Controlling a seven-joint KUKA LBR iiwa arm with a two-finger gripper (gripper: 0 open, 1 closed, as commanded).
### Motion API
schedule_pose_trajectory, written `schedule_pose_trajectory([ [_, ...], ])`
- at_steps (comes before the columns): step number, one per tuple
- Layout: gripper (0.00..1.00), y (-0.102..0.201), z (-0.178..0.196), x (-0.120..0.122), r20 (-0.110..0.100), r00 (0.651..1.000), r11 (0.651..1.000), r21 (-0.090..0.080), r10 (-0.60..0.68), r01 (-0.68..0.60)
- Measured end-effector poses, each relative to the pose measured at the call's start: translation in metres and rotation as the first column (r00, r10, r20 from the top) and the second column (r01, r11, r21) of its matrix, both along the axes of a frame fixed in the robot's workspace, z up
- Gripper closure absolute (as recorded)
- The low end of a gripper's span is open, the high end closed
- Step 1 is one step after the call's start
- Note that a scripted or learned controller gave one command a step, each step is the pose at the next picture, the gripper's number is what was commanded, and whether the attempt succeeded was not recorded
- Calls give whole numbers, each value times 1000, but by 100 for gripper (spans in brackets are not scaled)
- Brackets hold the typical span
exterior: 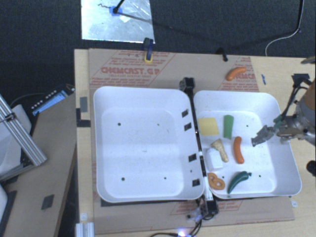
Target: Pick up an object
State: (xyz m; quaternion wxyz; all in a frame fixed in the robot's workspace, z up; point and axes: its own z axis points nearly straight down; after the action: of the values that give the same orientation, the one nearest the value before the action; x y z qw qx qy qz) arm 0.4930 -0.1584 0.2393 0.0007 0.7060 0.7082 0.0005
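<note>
A pale wooden bench (pixel 49 181) carries a brown sheet of card printed with red lettering (pixel 129 69), and on that sit the two white bins. The left bin (pixel 143 95) and the right bin (pixel 276 181) meet at a dark hinge strip with black clips (pixel 191 142). Beyond the bench the floor is dark carpet, with a shiny metal plate (pixel 106 19) lying on it and a blue and yellow clamp (pixel 148 50) at the bench's far edge. An aluminium frame (pixel 19 142) slants in at the left, and a thin white cable (pixel 284 33) trails across the floor at upper right.

The gripper (pixel 257 140) hangs over the right bin, nothing visibly in its grasp. Its tip reads as one dark grey mass at this slant, so whether it is parted or closed cannot be told.

The closest item is the orange sausage (pixel 238 149), just left of the tip and slightly nearer the camera: a smooth, rounded, glossy orange stick lying flat on the bin floor, apart from the gripper. Further left of the tip lie a green block (pixel 228 126), a yellow block (pixel 208 127), a beige bone-like piece (pixel 220 149) and a white block (pixel 214 160). Below and left of the tip are a green pepper (pixel 238 180) and a brown pretzel (pixel 216 181). A second orange piece (pixel 236 73) lies on the card outside the bin, well beyond the tip.
</note>
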Motion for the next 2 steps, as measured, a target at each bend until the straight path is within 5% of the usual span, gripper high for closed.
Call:
schedule_pose_trajectory([
  [1,0,-50,-158,-5,-2,1000,1000,-1,-5,5],
  [2,0,-2,-154,69,6,1000,1000,1,8,-8],
])
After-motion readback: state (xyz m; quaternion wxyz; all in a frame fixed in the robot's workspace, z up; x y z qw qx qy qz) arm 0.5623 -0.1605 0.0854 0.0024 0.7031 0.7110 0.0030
